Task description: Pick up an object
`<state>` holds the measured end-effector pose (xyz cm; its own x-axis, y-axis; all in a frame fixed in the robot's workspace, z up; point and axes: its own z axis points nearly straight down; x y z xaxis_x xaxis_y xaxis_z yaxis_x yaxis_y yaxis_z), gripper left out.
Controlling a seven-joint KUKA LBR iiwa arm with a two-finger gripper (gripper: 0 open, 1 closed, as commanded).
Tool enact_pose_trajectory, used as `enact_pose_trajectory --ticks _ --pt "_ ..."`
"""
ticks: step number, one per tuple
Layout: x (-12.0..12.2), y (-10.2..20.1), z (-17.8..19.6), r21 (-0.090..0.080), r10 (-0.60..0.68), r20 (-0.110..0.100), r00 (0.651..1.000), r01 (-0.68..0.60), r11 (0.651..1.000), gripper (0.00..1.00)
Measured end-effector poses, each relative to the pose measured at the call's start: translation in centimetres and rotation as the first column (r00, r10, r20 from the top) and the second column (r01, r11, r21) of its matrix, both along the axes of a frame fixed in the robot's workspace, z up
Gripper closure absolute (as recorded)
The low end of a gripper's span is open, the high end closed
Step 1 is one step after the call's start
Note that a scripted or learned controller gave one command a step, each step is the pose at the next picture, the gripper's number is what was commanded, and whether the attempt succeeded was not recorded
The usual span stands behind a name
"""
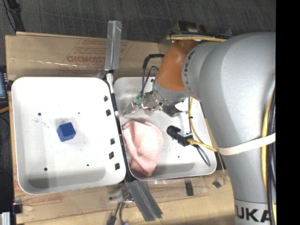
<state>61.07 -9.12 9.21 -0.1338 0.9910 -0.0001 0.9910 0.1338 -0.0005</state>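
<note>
Claw (144, 103) points down into the bin on the view's right (206, 165), close to that bin's far wall and just below the orange band (171, 71) of the grey arm (234, 93). The wrist covers it from above, so whether it is wide, narrow or holding anything cannot be told. A crumpled pink cloth (143, 145) lies in the same bin, just beside the claw on the side nearer the camera, bunched against the wall shared with the other bin; whether claw and cloth touch cannot be told. Well apart from the claw, off to the view's left, a small blue cube (66, 131) sits alone on the floor of the second bin (28, 90). Both bins rest on brown cardboard (56, 50) that reaches beyond the claw on the far side.
</note>
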Motion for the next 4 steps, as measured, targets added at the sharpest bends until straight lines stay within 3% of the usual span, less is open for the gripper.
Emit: enact_pose_trajectory --ticks 1,2,3,4 --pt "-5.7 -1.9 -0.1 0.001 0.042 -0.003 0.999 -0.042 0.999 0.00" --pt "-5.6 -1.9 0.9 0.001 0.046 -0.005 0.999 -0.046 0.999 1.00" --pt "-5.6 -1.9 0.9 0.001 0.046 -0.004 0.999 -0.046 0.999 0.00" --pt "-5.6 -1.9 1.8 0.001 0.051 -0.007 0.999 -0.051 0.999 1.00"
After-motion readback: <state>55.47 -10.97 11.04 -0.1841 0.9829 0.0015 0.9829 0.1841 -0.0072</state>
